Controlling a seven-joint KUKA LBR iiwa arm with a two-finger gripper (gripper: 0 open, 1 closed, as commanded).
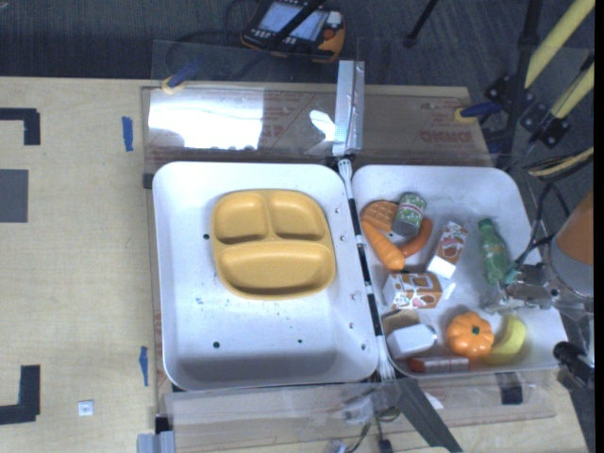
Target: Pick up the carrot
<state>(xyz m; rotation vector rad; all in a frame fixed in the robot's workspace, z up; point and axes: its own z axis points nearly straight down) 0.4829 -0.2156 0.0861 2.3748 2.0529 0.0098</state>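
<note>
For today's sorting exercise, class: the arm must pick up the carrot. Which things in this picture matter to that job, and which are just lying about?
Belongs to the job:
carrot
gripper
right bin, which holds the carrot

Just lying about:
yellow divided plate
green bottle
small pumpkin
banana
small can

printing on cardboard sheet (444, 121), too blurred to read

Plastic and wood
Glossy orange plastic carrot (382, 245); smooth matt yellow tray (274, 241); white plastic bins (179, 281); pale wooden bench (71, 253).
</note>
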